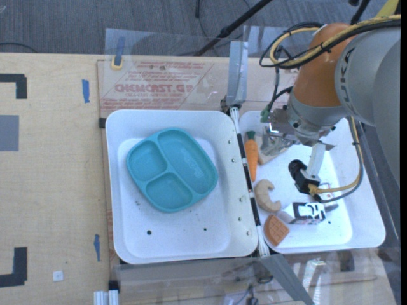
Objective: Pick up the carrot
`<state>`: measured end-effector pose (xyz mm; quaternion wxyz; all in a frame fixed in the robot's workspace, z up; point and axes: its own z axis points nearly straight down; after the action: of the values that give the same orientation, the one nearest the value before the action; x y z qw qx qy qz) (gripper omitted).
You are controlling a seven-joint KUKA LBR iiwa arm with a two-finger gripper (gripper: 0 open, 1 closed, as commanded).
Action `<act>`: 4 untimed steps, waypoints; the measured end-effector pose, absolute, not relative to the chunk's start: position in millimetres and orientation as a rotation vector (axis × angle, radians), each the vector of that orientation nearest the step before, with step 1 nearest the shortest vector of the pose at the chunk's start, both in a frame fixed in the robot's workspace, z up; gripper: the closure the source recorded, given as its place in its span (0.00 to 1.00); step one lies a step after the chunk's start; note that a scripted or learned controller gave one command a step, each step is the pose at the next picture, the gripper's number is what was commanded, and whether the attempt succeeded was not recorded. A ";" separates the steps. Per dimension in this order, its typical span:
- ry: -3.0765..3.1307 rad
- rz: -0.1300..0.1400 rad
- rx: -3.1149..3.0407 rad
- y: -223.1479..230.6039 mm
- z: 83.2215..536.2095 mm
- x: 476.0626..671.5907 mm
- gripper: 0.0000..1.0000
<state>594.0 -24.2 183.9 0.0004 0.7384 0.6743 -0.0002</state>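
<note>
The carrot [252, 159] is orange with a green top and lies lengthwise along the left wall of the right bin [365, 230], top pointing away from me. My gripper [275, 143] hangs low over the bin's far left part. It is just right of the carrot's upper half, close to it. The wrist hides the fingertips, and I see nothing held.
The left bin [127, 234] holds a teal three-compartment plate [172, 168]. In the right bin, below the carrot, lie a tan croissant-shaped piece [267, 196], a brown-orange piece [276, 230] and a small white and black thing [310, 211]. The arm covers the bin's far right.
</note>
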 end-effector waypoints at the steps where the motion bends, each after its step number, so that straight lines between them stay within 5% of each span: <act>1: 2.064 -0.004 2.372 -26.1 183.4 544.8 1.00; 2: 1.845 -0.006 2.548 -37.2 183.0 478.8 1.00; 3: 1.734 -0.004 2.621 -90.4 183.0 479.0 1.00; 4: 1.626 -0.004 2.690 -15.0 182.9 486.4 1.00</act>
<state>486.4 -15.0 182.9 -0.0006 0.8558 0.5173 -0.0013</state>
